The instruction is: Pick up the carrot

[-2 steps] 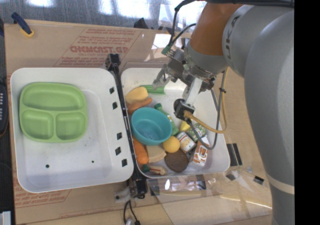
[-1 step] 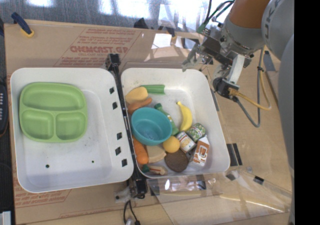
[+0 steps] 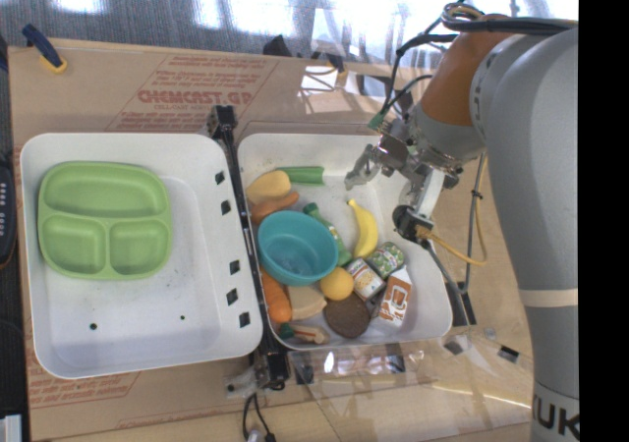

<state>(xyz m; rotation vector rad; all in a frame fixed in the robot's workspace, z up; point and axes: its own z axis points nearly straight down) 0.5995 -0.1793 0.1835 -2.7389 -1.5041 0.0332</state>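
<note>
The carrot [image 3: 276, 299], a short orange tapered toy piece that looks to be moulded plastic, lies in the right-hand shallow white bin [image 3: 295, 145], low in the frame and hard against that bin's left wall. It sits just below the teal plastic bowl [image 3: 298, 246], whose rim appears to touch or overlap its upper end, and a tan bread-slice toy [image 3: 308, 304] lies just beside it on the right. The two-finger gripper [image 3: 362, 171] hangs at the upper right of the same bin, above the yellow toy banana [image 3: 364, 227] and well apart from the carrot; nothing lies between its fingers, but whether the jaws stand wide or narrow cannot be told from this angle. Judged as a hollow toy, the carrot should be light, stiff and not fragile, with a smooth, rounded, tapering skin that may slip out of a loose pinch. The sounder hold is across the thick middle of the body, fingers closing across its width; the wall on one side and the bread slice on the other leave little room for them. The left-hand white bin [image 3: 59, 332] holds a green divided plastic tray [image 3: 103, 219].
</note>
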